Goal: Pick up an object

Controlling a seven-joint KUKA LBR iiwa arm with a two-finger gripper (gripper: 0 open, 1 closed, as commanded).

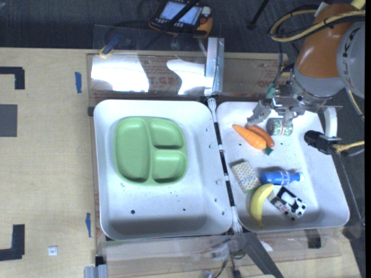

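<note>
My gripper point(272, 119) hangs over the far part of the right bin point(324, 178), and its fingers look spread, so it is open with nothing held between them. A small green-and-white can point(282, 127) stands just under the right finger. An orange carrot point(253, 136) lies just below and left of the left finger. Nearer the front lie a patterned packet point(244, 174), a blue bottle point(279, 176), a yellow banana point(261, 200) and a black-and-white toy point(288, 204).
The left bin point(110, 201) holds a green divided plate point(151, 149). A raised rim point(223, 161) separates the two bins. A black fitting with a yellow cable point(320, 139) sits at the right bin's far right edge. A clear panel point(151, 68) stands behind the bins.
</note>
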